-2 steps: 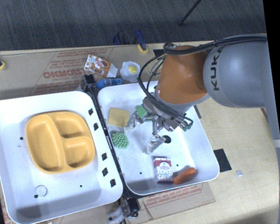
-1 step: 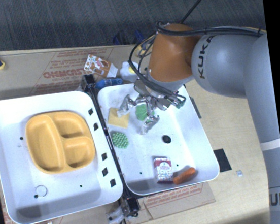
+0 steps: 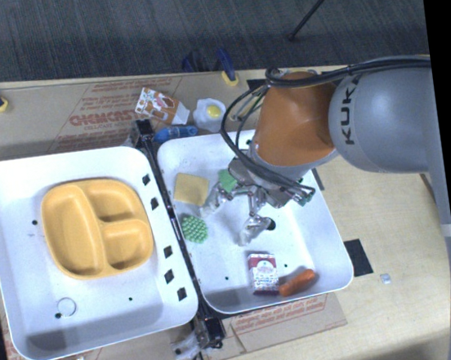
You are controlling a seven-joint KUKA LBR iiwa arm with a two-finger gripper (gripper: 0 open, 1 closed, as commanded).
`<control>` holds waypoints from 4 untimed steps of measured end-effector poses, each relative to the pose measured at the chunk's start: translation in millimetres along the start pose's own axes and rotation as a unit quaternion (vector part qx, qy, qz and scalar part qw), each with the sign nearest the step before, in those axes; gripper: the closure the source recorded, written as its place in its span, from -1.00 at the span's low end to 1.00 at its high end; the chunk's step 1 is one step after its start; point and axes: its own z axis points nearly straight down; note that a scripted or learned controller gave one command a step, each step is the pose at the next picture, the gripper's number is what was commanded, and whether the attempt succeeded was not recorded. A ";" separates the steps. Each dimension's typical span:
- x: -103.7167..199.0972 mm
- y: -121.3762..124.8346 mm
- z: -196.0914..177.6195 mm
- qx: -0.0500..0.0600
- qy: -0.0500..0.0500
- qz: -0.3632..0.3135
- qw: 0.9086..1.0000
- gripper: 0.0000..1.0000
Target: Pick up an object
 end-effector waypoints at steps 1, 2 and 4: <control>-33.7 3.1 -0.2 0.001 -0.001 -0.116 0.993 -1.00; -73.1 -20.8 -0.7 0.001 -0.001 -0.223 0.975 -1.00; -24.1 -19.7 0.2 -0.002 0.000 -0.558 0.830 -1.00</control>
